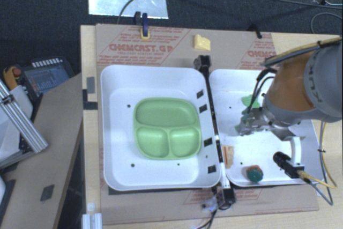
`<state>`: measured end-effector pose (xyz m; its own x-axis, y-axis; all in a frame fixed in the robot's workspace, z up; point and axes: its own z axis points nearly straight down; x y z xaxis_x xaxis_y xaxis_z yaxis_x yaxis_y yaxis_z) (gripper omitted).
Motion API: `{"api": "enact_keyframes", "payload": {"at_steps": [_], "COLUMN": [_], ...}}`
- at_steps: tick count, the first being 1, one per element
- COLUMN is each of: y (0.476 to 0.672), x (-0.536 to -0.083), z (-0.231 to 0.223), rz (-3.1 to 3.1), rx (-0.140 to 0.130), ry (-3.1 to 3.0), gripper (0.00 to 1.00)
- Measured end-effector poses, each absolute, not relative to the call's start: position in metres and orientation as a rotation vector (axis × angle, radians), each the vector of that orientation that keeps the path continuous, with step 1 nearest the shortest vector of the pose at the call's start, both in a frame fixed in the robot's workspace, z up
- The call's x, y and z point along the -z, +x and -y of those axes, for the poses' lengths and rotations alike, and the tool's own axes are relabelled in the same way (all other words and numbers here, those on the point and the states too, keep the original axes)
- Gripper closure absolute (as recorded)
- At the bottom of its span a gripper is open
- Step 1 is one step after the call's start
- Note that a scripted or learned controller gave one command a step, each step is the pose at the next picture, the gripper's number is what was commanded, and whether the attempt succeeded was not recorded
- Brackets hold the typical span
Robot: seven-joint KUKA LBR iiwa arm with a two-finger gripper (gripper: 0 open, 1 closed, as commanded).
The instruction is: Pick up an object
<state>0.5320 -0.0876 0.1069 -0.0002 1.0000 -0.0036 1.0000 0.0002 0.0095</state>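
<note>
Not yet picked up, by the look of things: nothing seen lifted or pinched, so the grasp itself judged still ahead. Grey arm with orange band reaching in from the right over the right-hand shallow white bin (236, 83), with the hand (247, 125) low near the bin's middle, just beside a small bright green object (250, 100) that peeks out from behind the wrist cables. Whether the hand is spread or pressed together: cannot tell, too dark and cluttered there. Other candidates well apart from the hand along the near edge of the same bin: a small round teal-and-red object (254, 172) and a thin orange-and-white strip (228, 156) by the divider. In the left-hand white bin (115, 115), a pale green plastic divided tray (165, 128), untouched. Closest candidate likely the green one; lowering, closing and lifting all left to do.
</note>
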Motion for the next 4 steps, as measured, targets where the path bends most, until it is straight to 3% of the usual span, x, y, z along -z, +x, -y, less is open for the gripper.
{"api": "enact_keyframes", "payload": {"at_steps": [1,2,3,4], "y": [0.523,0.528,0.530,0.523], "x": [-0.159,-0.223,-0.257,-0.261], "z": [0.089,0.090,0.090,0.036], "rz": [-2.220,-2.220,-2.223,-2.232], "rx": [-0.004,-0.008,-0.005,-0.004], "ry": [2.218,2.212,2.213,2.211], "gripper": [1.00,1.00,1.00,1.00]}}
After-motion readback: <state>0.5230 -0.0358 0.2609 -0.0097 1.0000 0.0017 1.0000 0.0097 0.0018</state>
